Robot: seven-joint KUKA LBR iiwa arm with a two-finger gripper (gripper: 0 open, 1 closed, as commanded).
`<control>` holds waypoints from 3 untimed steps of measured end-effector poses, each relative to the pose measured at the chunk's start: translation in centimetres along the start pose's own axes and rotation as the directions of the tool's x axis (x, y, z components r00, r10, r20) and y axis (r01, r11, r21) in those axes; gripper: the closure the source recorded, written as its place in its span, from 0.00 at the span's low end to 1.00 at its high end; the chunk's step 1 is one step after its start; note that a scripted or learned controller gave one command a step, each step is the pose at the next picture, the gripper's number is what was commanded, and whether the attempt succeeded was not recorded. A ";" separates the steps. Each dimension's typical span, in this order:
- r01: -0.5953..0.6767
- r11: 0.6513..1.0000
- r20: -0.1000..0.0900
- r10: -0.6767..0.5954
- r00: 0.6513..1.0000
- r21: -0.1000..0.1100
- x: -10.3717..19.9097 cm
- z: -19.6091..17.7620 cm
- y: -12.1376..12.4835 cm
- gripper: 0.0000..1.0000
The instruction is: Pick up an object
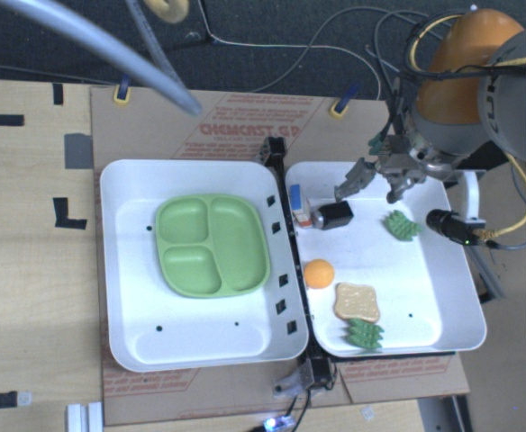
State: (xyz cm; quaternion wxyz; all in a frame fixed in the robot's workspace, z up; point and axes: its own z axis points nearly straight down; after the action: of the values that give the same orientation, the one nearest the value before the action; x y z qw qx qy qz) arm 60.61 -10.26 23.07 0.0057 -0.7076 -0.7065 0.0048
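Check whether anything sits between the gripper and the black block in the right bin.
Nothing visible does. The gripper hangs above the right bin's upper part, and the black block lies just below and left of it with bare bin floor between. The green leafy piece lies off to the right.

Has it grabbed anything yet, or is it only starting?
Only starting, it seems. Nothing looks picked up: the orange ball, bread slice, both green leafy pieces and the black block all lie in the right bin. The gripper hangs open above them, jaws holding nothing. The whole grasp remains.
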 end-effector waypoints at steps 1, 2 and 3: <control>0.003 1.000 0.001 -0.003 1.000 -0.013 0.0 -0.8 0.2 0.00; 0.003 1.000 0.002 -0.003 1.000 -0.010 0.7 4.2 1.0 0.00; 0.003 1.000 0.002 -0.003 1.000 -0.008 0.9 10.7 0.8 0.00</control>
State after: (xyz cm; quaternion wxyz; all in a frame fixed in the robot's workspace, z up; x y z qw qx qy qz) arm 61.27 -9.33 12.37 0.0025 -0.7066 -0.7076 0.0027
